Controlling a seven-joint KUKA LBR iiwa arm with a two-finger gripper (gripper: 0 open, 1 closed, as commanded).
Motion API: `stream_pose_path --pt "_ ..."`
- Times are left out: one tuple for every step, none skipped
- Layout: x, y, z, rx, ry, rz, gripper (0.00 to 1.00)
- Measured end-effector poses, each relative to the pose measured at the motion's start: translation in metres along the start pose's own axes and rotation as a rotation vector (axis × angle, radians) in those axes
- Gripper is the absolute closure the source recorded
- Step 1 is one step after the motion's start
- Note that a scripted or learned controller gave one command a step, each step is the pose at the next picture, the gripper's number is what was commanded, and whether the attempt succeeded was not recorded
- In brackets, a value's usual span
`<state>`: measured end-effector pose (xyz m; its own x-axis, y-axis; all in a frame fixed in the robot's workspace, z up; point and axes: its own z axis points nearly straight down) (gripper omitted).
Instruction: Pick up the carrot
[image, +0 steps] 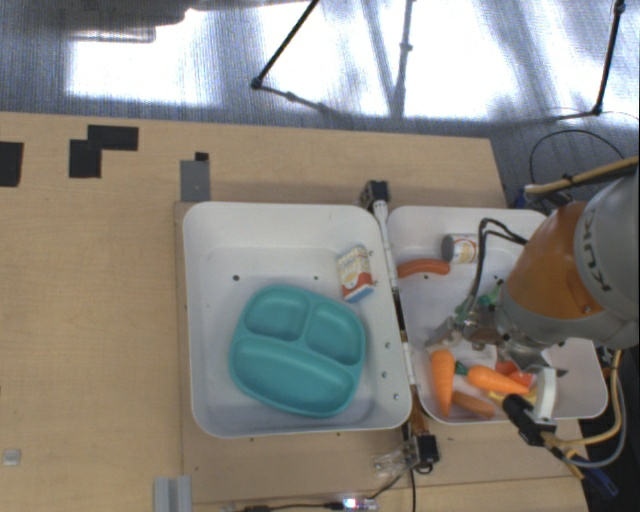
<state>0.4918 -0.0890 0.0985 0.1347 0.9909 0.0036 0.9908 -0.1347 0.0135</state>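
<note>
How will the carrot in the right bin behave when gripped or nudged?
The carrot looks like a rigid, smooth plastic toy, so probably light and a bit slippery. Its tapered, round body may roll or squirt out. It lies near other toy food, which could get nudged.

We're in a robotics lab: a plywood bench (100, 300) with two white bins (200, 320), tripod legs (290, 45) on grey carpet (450, 60), loose cables (570, 150) trailing.
</note>
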Motion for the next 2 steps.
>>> stream_pose_path --pt "0.0 0.0 0.0 0.0 0.0 0.0 0.0" --pt "0.003 -0.004 0.012 0.007 -0.003 -0.065 0.0"
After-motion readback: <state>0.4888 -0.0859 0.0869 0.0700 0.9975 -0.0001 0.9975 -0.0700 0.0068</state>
